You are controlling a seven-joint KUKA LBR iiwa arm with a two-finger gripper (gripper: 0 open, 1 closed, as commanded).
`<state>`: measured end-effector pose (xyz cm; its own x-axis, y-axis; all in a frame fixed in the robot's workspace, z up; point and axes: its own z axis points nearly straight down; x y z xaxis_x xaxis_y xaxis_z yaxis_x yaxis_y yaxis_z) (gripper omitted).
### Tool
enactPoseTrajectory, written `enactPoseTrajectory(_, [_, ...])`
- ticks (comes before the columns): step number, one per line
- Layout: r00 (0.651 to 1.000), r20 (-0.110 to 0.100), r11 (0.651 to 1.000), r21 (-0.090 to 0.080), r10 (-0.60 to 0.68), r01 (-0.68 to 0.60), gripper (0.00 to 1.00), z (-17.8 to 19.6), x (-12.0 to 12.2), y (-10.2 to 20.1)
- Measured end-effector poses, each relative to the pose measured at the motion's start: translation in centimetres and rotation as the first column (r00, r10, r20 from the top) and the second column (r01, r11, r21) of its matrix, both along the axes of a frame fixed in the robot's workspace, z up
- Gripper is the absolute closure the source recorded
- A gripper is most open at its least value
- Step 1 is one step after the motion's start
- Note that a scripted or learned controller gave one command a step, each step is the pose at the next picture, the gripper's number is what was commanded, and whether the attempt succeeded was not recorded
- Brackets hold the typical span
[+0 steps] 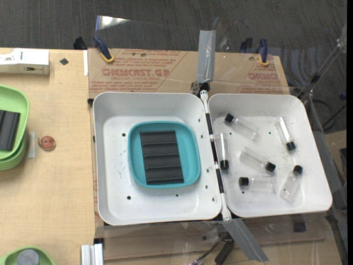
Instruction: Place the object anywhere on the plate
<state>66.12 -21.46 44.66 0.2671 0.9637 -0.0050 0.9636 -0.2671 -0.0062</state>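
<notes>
A teal plate [190,148] with a dark ribbed insert [161,157] rests in the left white bin [110,164]. The right white bin [309,148] holds several clear plastic vials with black caps, lying on their sides: one near the back left [240,125], one at the back right [285,134], one along the left wall [222,150], one in the middle [257,162], and two near the front [255,184] [292,184].
Printed cardboard [143,69] lies behind the bins, held by clamps [103,49]. A green tray [16,128] sits at the far left on the wooden bench, with a small round orange piece [47,143] beside it. A white box [25,62] lies at the back left.
</notes>
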Motion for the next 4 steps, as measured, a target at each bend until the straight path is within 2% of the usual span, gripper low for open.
enactPoseTrajectory(1, [0.988,0.005,0.988,0.003,0.157,-0.157,1.0,-12.4,-0.2,1.2])
enactPoseTrajectory(2, [0.914,0.006,0.914,0.004,0.405,-0.405,1.0,-25.6,-0.2,4.9])
enactPoseTrajectory(3, [0.914,0.006,0.914,0.003,0.405,-0.405,0.0,-25.6,-0.2,4.8])
enactPoseTrajectory(4, [0.936,0.007,0.936,0.002,0.353,-0.353,0.0,-20.4,-3.7,-0.8])
